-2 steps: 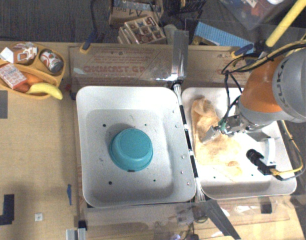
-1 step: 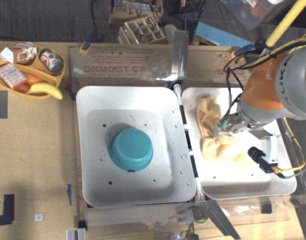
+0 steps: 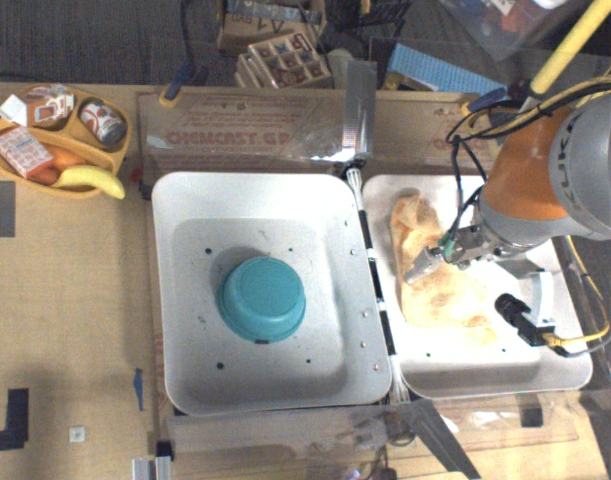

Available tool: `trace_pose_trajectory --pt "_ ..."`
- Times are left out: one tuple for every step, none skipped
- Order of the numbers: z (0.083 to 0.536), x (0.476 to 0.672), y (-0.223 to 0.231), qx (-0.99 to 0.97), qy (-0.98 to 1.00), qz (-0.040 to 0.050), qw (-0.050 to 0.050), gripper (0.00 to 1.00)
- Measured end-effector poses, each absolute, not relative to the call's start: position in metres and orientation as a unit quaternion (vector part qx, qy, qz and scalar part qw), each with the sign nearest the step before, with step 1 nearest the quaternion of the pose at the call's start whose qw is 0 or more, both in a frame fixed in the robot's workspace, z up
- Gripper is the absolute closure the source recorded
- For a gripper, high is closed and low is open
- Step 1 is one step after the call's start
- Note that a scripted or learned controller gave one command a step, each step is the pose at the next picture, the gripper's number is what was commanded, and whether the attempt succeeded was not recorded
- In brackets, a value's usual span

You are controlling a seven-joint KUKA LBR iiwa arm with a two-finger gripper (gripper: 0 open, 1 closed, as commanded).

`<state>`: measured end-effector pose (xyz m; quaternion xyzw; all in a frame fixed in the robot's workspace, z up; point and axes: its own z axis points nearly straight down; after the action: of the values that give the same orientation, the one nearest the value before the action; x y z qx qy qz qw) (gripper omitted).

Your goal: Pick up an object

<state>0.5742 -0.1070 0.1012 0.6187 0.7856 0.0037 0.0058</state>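
Wooden bench point(image 3: 65, 298) carrying two white bins side by side. Arm reaching into right bin point(image 3: 565, 368), gripper point(image 3: 422, 265) hanging low over pale tan objects point(image 3: 417, 226) near that bin's left wall. Jaw state impossible to tell from this angle. Nothing looking lifted; pick seemingly not yet made. Teal bowl point(image 3: 263, 299) sitting upside down in left bin point(image 3: 185, 218), well apart. Bin wall crowding approach. Fruit tray point(image 3: 0, 148) lying far left.

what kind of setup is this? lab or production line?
Most likely a robotics lab bench for grasping trials, not a line. Two white bins sit side by side, one holding a teal bowl. The arm reaches into the right bin, and loose cables and boxes clutter the back.
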Motion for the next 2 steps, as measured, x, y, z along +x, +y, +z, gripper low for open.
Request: trace_pose_trajectory --pt "0.090 0.574 -0.100 0.575 0.818 0.0019 0.005 0.00" --pt "0.101 0.575 -0.100 0.575 0.818 0.0037 0.006 1.00"
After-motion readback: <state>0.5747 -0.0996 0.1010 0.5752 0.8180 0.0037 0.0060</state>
